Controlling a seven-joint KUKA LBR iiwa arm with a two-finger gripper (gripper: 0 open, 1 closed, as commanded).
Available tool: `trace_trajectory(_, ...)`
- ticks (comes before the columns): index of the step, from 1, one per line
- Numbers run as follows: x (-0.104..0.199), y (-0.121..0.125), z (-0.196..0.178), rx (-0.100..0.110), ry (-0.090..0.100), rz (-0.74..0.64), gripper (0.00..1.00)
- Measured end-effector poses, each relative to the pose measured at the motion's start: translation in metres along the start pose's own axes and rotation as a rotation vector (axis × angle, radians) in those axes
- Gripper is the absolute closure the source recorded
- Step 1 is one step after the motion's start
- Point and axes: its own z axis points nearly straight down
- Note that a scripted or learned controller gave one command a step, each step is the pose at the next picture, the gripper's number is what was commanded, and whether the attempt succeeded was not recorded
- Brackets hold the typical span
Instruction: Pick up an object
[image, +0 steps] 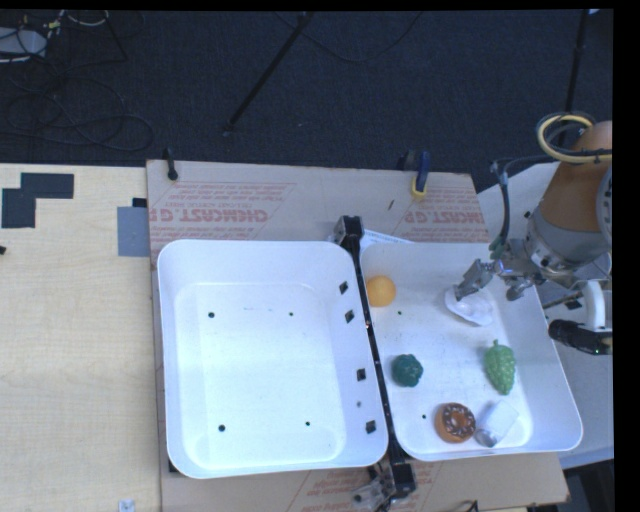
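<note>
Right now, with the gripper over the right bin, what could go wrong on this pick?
1. The gripper sits by the flat white object, white on the white right bin; a grasp may slip off it.
2. It is near the bin's far wall; fingers could strike it.
3. The round orange ball may roll if nudged.

Two white bins (260, 262), one orange ball (380, 291), one doughnut (456, 423), two green toys (500, 367).

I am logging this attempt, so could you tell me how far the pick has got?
Done: the gripper has reached the right bin, just above a white object. In hand: nothing visibly between its fingers. Left: grasping and lifting; the orange ball, green pieces and doughnut lie on the bin floor.
</note>
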Motion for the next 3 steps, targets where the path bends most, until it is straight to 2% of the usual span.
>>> trace_trajectory(1,-0.011,-0.053,0.041,0.011,0.002,0.001,0.0)
trace_trajectory(2,0.017,-0.124,0.032,0.01,0.004,-0.001,0.0)
trace_trajectory(3,0.044,-0.083,0.063,0.003,0.001,-0.005,0.0)
